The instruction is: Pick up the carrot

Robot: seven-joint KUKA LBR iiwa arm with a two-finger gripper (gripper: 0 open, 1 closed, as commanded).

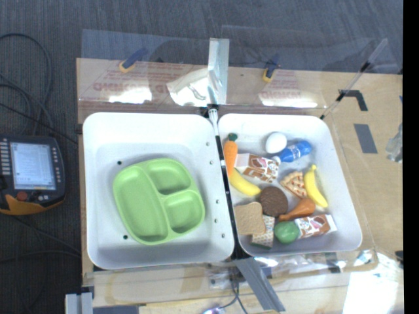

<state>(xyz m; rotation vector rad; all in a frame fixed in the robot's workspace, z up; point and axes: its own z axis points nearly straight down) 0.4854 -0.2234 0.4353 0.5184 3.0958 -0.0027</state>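
Carrot (230, 155) against right bin's (340, 175) left wall

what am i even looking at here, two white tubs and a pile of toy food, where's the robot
This is one camera fixed above a workbench, looking down at a slant. Two shallow white bins sit side by side. The left bin holds a green plate with three compartments. The right bin holds toy food: a carrot lying against the bin's left wall, two bananas, a white egg, a blue bottle-like item, a brown cookie, a green ball-shaped piece, a slice of bread and some small printed packets. A robot arm normally reaches in from the right to grab things; its job here is to pick up the carrot, which lies untouched. The box with a screen at the left looks like a handheld controller.
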